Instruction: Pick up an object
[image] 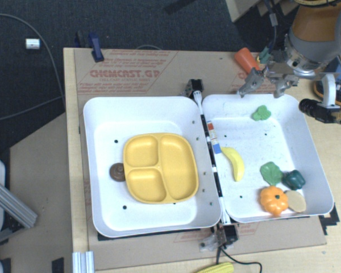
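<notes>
At the near edge of the right bin [315,152] I see a cluster: orange pumpkin [273,200], tan disc [296,202], dark green piece [294,179], green leafy piece [270,172]. Banana [234,162] lies mid-bin, toward the left wall. Light green piece [261,113] sits near the far edge. Claw [268,85] hovers over that far rim, fingers apart, nothing between them. I judge this as approach; next I'd descend onto the light green piece. Arm enters from the far right corner, wrist pointing down.
</notes>
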`<control>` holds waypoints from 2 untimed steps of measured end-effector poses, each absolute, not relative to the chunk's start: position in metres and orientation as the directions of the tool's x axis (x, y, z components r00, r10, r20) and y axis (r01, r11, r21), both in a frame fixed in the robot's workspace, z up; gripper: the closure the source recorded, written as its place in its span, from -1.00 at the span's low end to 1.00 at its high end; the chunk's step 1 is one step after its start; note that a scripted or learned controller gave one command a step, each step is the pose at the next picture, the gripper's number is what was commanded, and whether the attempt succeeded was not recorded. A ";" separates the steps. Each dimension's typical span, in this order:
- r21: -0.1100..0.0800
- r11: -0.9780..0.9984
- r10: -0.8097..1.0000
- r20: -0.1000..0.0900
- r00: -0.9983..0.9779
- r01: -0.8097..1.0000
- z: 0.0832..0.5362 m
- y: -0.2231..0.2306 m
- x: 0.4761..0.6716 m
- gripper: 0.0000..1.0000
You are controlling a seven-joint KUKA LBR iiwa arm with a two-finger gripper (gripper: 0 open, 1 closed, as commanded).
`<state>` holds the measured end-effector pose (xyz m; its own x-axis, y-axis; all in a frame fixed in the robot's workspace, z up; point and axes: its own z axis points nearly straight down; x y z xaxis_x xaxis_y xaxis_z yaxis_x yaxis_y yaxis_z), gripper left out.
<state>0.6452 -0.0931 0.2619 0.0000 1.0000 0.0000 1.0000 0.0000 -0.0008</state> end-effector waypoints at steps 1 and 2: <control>-0.003 -0.001 1.000 0.000 0.001 1.000 0.183 -0.090 0.600 -1.00; -0.001 -0.001 1.000 0.000 0.001 1.000 0.084 -0.096 0.592 -1.00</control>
